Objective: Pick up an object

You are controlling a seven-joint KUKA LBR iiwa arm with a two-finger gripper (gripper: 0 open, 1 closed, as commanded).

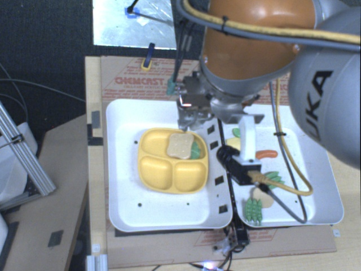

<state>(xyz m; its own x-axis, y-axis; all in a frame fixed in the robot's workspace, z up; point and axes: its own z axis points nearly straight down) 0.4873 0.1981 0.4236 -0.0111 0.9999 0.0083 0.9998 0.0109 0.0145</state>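
A yellow divided plate lies in the left white bin. In its far right compartment rests a tan slice of toast with a green leafy piece beside it. My gripper hangs straight down at the plate's far edge, just above and behind the toast. The big orange and grey wrist covers the gripper's upper part.
The right bin holds small toy foods: an orange sausage, green bean pods, a pea pod, a pale piece and a yellow piece. A yellow cable loops over this bin. The bins' shared wall runs down the middle.
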